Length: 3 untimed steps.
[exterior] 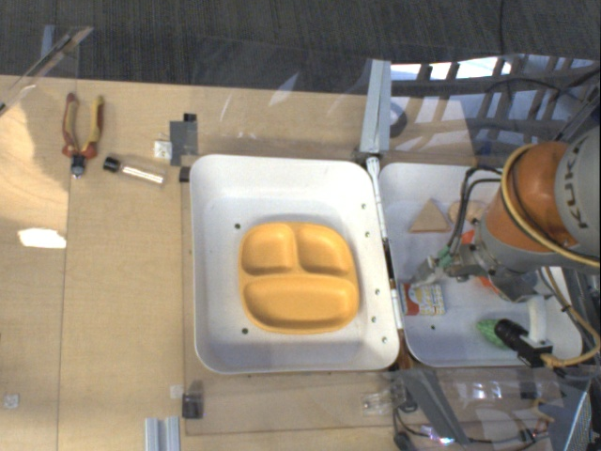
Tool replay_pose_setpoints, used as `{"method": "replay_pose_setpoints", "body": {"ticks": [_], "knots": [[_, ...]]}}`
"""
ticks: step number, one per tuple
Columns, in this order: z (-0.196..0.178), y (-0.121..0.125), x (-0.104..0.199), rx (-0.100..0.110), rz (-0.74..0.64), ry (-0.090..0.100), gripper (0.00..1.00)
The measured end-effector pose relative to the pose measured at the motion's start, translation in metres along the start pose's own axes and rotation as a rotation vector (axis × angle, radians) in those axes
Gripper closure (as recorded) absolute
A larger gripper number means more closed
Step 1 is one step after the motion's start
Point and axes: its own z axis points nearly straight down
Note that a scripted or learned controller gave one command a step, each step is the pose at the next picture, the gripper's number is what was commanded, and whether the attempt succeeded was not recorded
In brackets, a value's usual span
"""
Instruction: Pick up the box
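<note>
The tool is in the right bin, close to that bin's 9 o'clock wall. It hangs from the grey arm, which enters from 3 o'clock. You cannot tell from this view whether the tool is released or clenched.

Locate the box at 7 o'clock of the tool, just beside it. The box is small, white with red markings, and lies on the floor of the right bin near the 9 o'clock wall. Contact between tool and box cannot be determined.

Note two other items in the right bin. A tan triangle lies at 12 o'clock of the tool, apart from it. A green item lies at 4 o'clock of the box, near the 6 o'clock rim.

The left bin holds a yellow three-section tray at its centre.

On the surface, at 10 o'clock of the left bin, lie pliers. A small clear tube lies at 5 o'clock of the pliers.
</note>
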Motion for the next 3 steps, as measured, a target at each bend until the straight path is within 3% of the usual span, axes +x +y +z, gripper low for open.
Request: {"method": "replay_pose_setpoints", "body": {"ticks": [1, 2, 3], "knots": [[0.012, -0.017, 0.011, 0.007, -0.081, -0.002, 0.0], [0.013, -0.018, 0.015, 0.01, -0.057, -0.003, 0.0], [0.002, -0.014, 0.019, 0.006, -0.062, 0.004, 1.0]]}}
